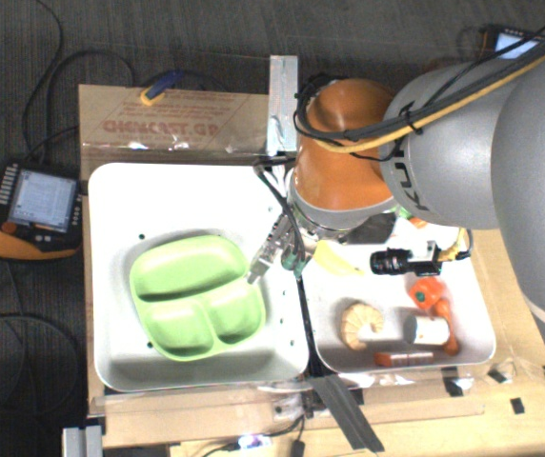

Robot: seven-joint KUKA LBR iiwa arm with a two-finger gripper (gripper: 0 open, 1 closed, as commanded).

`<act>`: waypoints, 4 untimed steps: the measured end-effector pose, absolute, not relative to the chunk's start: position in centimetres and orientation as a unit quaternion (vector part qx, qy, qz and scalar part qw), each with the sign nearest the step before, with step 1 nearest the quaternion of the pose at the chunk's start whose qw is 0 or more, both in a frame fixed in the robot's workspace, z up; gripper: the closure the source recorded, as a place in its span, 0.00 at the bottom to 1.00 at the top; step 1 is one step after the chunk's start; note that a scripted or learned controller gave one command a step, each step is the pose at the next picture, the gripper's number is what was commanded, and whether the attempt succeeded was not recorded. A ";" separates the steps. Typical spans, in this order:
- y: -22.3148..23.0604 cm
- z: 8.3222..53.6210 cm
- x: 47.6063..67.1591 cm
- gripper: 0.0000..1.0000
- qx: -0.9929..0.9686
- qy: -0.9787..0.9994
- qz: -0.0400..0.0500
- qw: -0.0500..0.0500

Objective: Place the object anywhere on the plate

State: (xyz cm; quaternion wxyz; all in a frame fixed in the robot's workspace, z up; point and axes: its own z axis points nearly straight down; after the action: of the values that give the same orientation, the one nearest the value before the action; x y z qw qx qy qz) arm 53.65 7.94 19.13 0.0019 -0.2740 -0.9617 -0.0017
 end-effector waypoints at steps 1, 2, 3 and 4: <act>7.4 20.6 54.0 1.00 -0.273 -0.962 -0.001 0.001; 17.5 11.7 50.1 1.00 -0.341 -0.940 -0.011 -0.010; 14.3 11.1 53.1 1.00 -0.340 -0.940 -0.017 -0.007; 11.8 18.7 55.3 1.00 -0.355 -0.935 0.001 -0.001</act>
State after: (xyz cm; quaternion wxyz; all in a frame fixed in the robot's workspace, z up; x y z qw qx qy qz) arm 55.33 11.84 18.69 -0.0006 -0.3552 -0.9348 0.0013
